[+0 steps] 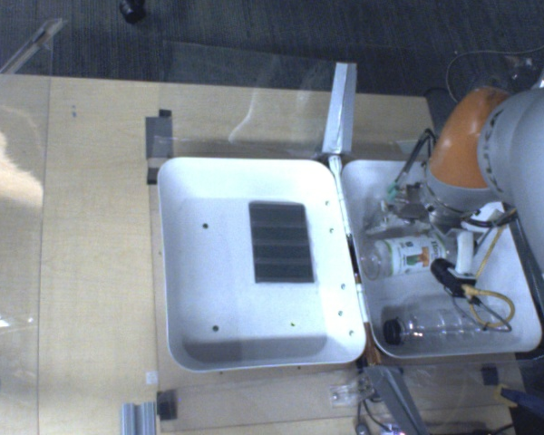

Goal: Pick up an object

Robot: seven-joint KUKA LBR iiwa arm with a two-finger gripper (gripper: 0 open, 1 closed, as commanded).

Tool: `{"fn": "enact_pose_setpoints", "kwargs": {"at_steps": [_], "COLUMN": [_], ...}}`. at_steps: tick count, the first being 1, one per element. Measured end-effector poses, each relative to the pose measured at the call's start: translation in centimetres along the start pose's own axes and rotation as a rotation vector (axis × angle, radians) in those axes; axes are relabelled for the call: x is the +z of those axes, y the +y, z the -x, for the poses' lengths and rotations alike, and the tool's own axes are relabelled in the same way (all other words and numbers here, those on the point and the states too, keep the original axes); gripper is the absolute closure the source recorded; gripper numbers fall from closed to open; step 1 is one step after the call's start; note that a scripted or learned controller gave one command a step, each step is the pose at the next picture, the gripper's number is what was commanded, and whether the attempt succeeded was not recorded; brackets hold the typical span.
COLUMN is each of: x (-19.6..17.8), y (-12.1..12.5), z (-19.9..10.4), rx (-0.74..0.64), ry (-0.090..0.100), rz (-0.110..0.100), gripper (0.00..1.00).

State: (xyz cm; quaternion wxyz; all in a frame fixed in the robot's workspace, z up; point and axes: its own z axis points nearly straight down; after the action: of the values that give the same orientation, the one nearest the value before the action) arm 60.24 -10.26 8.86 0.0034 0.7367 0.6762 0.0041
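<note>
Clear plastic bottles, a labelled bottle (401,256) and a dark-capped bottle (435,327), lie under the gripper (406,208); its jaw state cannot be told.

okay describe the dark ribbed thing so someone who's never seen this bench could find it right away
Start at the larger, left-hand shallow white bin of the two on the wooden bench. The dark grey, ribbed rectangular block lies flat near that bin's middle, slightly toward its far right. Unlike the clear plastic bottles in the right-hand white bin under the grey arm, it is opaque, flat and alone in its bin.
</note>
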Motion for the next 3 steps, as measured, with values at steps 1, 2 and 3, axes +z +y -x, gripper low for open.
{"fn": "enact_pose_setpoints", "kwargs": {"at_steps": [1, 2, 3], "x": [0.0, -0.2, 0.1], "y": [0.7, -2.6, 3.5], "z": [6.9, 2.5, 0.5], "rx": [-0.272, -0.465, -0.447], "ry": [-0.004, -0.001, 0.000], "rz": [0.001, 0.003, 0.001], "gripper": [0.00, 0.00, 0.00]}}
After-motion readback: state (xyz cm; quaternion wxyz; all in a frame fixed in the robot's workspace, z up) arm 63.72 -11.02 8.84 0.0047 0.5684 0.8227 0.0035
